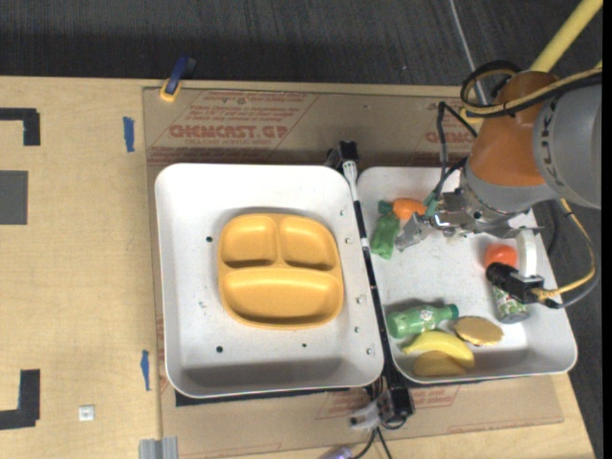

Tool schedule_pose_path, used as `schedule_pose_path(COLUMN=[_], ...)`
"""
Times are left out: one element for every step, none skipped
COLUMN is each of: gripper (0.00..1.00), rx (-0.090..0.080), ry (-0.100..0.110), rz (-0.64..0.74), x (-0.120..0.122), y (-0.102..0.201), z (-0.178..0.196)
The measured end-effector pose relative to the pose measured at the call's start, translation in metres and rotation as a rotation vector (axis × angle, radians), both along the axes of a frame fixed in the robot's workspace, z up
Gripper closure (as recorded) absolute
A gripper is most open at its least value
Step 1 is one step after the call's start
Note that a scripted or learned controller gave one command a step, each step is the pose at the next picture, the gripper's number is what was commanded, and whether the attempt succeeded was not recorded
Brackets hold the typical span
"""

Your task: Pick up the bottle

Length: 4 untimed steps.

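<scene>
A green bottle (419,318) lies on its side near the front left of the right bin (555,347), its cap end pointing right. It touches a yellow banana (442,347) just in front of it. My gripper (421,228) hangs over the back left of the same bin, well behind the bottle. It sits next to a small green object (383,234) and an orange piece (408,207). Nothing can be seen held in it.
The left bin (182,256) holds a yellow divided plate (280,268). In the right bin there are also a brown round piece (478,330), a red-orange object (499,254) and a small clear item with green inside (510,305). Cardboard lies under both bins.
</scene>
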<state>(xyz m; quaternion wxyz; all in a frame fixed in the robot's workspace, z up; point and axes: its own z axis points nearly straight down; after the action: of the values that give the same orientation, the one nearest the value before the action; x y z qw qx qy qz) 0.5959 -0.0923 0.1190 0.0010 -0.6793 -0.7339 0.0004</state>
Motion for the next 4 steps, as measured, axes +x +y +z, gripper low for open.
schedule_pose_path(gripper=[0.00, 0.00, 1.00, 0.00], rx=[0.000, -0.001, 0.000, 0.000], ry=[-0.003, 0.001, 0.000, 0.000], rz=[-0.156, -0.252, -0.252, -0.252], x=[0.027, -0.024, -0.023, -0.024], y=[0.061, 0.041, 0.042, 0.042], z=[0.066, 0.066, 0.076, 0.075])
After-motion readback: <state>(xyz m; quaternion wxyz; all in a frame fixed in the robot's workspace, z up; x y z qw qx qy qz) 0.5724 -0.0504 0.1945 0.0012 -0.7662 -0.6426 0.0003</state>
